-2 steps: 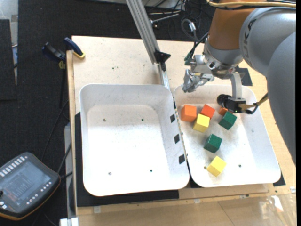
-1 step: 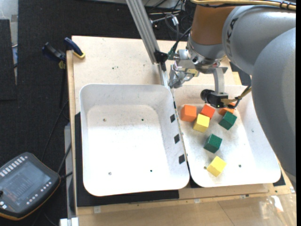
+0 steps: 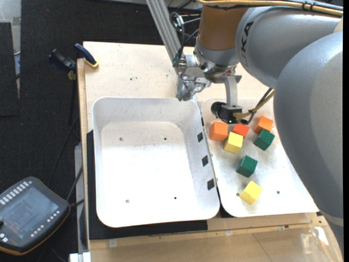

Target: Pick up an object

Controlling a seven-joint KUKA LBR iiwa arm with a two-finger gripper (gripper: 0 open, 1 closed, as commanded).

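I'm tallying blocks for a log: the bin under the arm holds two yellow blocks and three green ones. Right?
No: the camera view shows two green blocks, not three. Two yellow blocks in that bin is right.

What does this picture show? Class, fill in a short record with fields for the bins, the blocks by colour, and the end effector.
bins: left bin and right bin, side by side
orange blocks: three, one redder, in right bin
yellow blocks: two, in right bin
green blocks: two, in right bin
end effector: over left bin's far rim, by the corner next to right bin, apart from every block
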